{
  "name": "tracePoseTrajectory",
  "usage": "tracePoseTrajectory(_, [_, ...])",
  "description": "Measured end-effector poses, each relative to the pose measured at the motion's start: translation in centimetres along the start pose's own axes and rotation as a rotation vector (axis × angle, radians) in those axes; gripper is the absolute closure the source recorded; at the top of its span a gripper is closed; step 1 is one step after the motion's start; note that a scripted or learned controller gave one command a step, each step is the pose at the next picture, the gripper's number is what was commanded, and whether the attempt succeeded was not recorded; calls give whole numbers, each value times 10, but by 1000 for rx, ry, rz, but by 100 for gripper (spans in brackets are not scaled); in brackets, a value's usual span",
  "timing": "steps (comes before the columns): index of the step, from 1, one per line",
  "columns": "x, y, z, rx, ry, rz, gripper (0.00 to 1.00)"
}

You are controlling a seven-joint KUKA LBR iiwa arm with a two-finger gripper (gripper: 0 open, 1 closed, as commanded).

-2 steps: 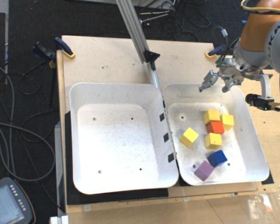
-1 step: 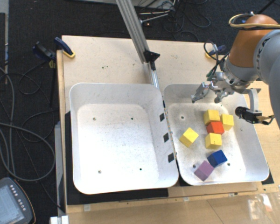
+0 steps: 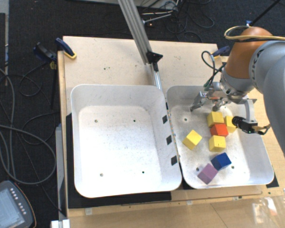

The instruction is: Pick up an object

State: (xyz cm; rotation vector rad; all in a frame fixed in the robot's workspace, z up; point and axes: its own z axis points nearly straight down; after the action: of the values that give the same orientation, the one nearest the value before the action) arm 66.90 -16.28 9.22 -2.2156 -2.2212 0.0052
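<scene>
My gripper [image 3: 219, 106] hangs over the back part of the right bin [image 3: 256, 167], under the orange wrist band. Directly below and in front of it lies a tight cluster of blocks: a yellow block [image 3: 215, 118], a red block [image 3: 219, 129], another yellow block [image 3: 217, 143] and a small yellow one [image 3: 231, 124] partly behind the red. A separate yellow block [image 3: 192, 139] lies to the left. A blue block [image 3: 221, 160] and a purple block [image 3: 208, 173] sit near the bin's front. Nothing shows as held.
The left bin [image 3: 85, 99] stands beside the right one, sharing a raised middle rim. A slanted metal pole [image 3: 135, 25] crosses the back of the bench. Blue-and-yellow clamps [image 3: 61, 49] sit at the far left corner. The grey arm [image 3: 275, 80] covers the right side.
</scene>
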Motion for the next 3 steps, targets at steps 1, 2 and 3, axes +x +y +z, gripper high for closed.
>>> tracePoseTrajectory(1, [0,2,-15,-8,-2,0,100])
tracePoseTrajectory(2, [5,-4,-73,-14,-3,1,100])
tracePoseTrajectory(3, [13,-5,-120,-13,-3,-1,100])
